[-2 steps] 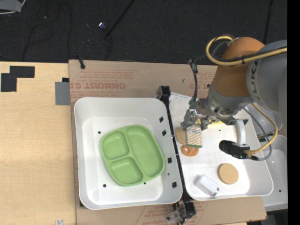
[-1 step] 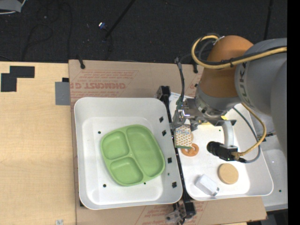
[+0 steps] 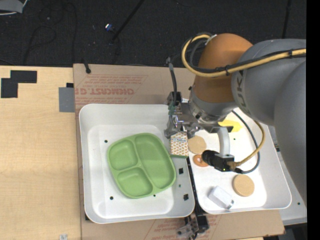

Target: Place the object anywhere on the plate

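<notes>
Transport looks to be the step in hand: we see the pincer [image 3: 177, 134] grasping a small patterned packet [image 3: 179, 145] over the seam between the two white bins [image 3: 95, 204], just beside the green plate [image 3: 141, 164]. Next we would carry it left over the plate and release. Around lie the tan bench [image 3: 35, 159] and a dark floor.

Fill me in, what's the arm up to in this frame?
The KUKA arm reaches in from the right, its hand low over the divider between the two bins. A small patterned packet sits right under the hand, at the right edge of the green plate in the left bin; whether it is gripped is unclear. The right bin holds two tan discs, an orange ring, a white block and something yellow.
</notes>
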Action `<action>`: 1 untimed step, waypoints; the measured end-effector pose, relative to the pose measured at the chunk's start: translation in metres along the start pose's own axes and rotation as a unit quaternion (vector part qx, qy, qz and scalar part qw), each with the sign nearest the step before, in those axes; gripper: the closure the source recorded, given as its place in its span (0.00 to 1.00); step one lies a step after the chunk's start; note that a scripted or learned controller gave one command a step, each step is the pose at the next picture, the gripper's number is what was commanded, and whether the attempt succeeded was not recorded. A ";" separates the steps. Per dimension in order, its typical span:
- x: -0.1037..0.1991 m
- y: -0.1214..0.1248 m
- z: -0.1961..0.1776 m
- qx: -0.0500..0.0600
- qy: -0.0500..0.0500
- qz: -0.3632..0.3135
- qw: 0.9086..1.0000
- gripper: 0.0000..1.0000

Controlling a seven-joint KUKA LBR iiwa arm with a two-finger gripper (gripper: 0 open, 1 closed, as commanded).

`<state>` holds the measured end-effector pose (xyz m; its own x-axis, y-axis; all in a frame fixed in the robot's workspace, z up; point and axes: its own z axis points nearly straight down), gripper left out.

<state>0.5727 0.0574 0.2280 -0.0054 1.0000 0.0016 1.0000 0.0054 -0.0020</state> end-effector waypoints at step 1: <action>0.059 -0.002 -0.006 0.001 0.000 0.000 1.000 1.00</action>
<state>0.5699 0.1163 0.2343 -0.0058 1.0000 0.0009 1.0000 0.0058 -0.0033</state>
